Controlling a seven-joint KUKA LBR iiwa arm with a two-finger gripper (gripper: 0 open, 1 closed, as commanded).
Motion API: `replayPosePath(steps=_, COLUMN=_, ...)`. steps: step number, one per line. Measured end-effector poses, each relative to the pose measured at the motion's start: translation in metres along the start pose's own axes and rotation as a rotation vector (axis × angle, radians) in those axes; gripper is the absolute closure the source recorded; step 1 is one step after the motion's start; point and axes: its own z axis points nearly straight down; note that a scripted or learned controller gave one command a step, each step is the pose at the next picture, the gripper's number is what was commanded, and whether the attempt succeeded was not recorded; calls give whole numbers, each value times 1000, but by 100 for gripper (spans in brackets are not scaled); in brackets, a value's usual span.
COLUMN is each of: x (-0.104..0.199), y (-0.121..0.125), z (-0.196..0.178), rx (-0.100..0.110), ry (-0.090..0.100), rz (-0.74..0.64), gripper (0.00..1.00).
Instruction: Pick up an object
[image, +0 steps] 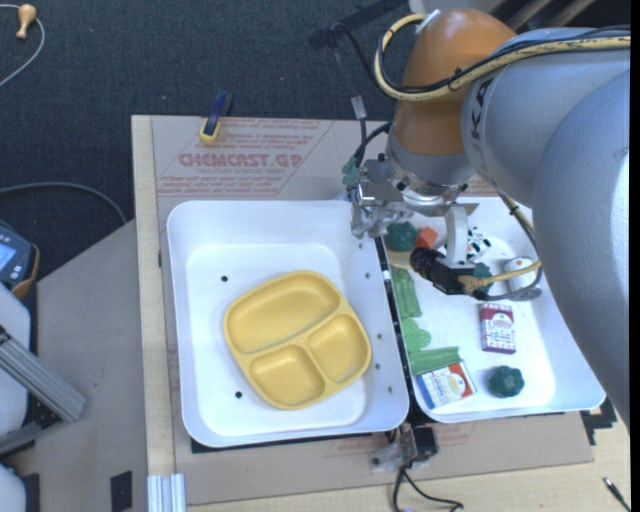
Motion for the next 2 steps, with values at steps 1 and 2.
replayPosePath(steps=1, x=-2, y=-7, z=-16, rx=0, ry=-1, rz=4, gripper=100)
replayPosePath(steps=2, x=0, y=-16, z=-12, rx=9, ry=-1, rz=5, gripper=100)
